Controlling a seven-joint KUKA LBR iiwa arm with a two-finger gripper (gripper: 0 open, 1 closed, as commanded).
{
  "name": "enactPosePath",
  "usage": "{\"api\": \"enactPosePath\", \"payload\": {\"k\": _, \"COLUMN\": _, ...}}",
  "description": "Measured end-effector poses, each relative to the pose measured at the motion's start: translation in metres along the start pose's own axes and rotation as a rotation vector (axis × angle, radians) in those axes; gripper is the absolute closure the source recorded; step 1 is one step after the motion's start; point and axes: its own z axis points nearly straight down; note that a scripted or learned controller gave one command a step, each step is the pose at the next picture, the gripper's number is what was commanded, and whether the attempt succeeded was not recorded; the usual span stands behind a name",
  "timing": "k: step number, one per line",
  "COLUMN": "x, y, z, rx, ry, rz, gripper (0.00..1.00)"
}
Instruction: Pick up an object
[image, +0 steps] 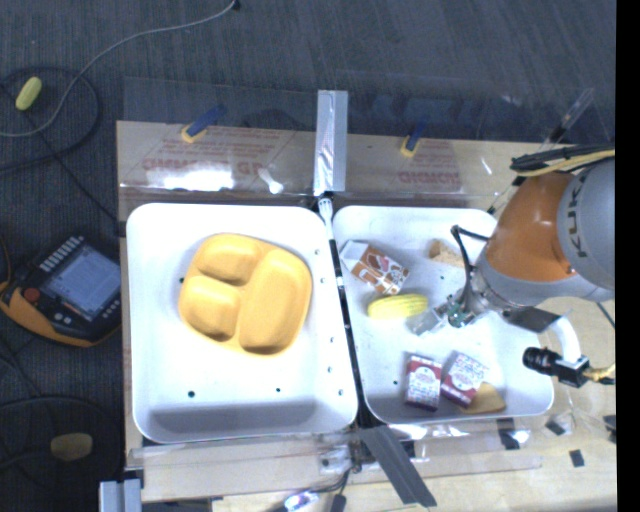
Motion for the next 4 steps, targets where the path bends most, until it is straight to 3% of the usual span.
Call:
{"api": "enactPosePath", "payload": {"k": 1, "x": 0.043, "y": 0.001, "z": -0.055, "rx": 0.007, "ry": 0.009, "rz": -0.135, "gripper": 1.00}}
{"api": "enactPosePath", "payload": {"k": 2, "x": 0.043, "y": 0.001, "z": -0.055, "rx": 0.007, "ry": 0.009, "rz": -0.135, "gripper": 0.00}}
{"api": "enactPosePath", "payload": {"k": 3, "x": 0.043, "y": 0.001, "z": -0.055, "rx": 0.007, "ry": 0.009, "rz": -0.135, "gripper": 0.00}}
{"api": "enactPosePath", "payload": {"k": 4, "x": 0.024, "y": 0.042, "z": 0.004, "rx": -0.001, "ry": 0.003, "rz": -0.051, "gripper": 0.00}}
